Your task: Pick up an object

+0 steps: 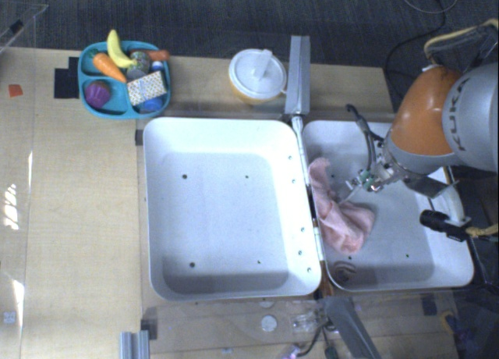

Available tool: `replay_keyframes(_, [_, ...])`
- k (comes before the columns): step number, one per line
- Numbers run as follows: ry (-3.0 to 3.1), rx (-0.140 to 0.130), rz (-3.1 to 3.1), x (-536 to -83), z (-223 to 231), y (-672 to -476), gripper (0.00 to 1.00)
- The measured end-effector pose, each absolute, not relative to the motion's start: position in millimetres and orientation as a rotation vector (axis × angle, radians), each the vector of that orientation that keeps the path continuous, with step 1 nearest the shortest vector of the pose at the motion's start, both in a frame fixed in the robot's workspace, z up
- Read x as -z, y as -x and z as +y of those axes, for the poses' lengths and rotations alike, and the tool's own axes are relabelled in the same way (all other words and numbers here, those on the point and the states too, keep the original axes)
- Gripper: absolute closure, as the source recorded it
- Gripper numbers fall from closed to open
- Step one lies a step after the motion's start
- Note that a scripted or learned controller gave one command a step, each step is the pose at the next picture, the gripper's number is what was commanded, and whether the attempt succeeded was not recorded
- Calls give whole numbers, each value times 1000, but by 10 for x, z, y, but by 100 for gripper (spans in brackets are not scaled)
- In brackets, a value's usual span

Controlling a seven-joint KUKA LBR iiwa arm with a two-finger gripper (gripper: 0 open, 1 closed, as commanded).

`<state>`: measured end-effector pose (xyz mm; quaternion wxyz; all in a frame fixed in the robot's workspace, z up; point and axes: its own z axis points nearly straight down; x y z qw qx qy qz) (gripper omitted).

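pink cloth (341, 217) lying crumpled in the right bin (421, 271), pushed up near that bin's left wall, one end running up along the wall and the fat end bunched lower down. soft and floppy, so likely to sag and slip if pinched by a thin bit.

gripper (366, 182) low in the right bin, just beside the cloth's upper right edge, maybe touching it. too small and blurry to tell if apart or together, and nothing seen clamped in it. probably placed there because the cloth is the biggest thing to grab and sits close to the arm's side.

small dark thing (343, 273) in the near left corner of the same bin, hard to make out.

tight on the cloth's left: wall right there, then the left bin (226, 217) touching on the other side. better to come at the cloth from above or from the right. plenty of bare floor to the right of the cloth and toward the near edge, so room to move there. straight up looks free too.

outside the bins, well apart from the gripper: blue tray (84, 88) of toy food and a white cup (257, 75) on the bench behind. no need to go near those.
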<state>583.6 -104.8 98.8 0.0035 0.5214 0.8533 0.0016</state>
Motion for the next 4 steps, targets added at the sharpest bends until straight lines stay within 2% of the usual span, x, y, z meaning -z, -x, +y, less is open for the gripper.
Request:
replay_keyframes(1, [-1570, -10, 2702, -916, -985, -5089, 0])
replay_keyframes(2, [-1570, -10, 2702, -915, -984, -5089, 0])
replay_keyframes(3, [-1906, -14, 2480, -908, -1226, -5299, 0])
replay_keyframes(4, [-1858, -11, 2512, -910, -930, -5317, 0])
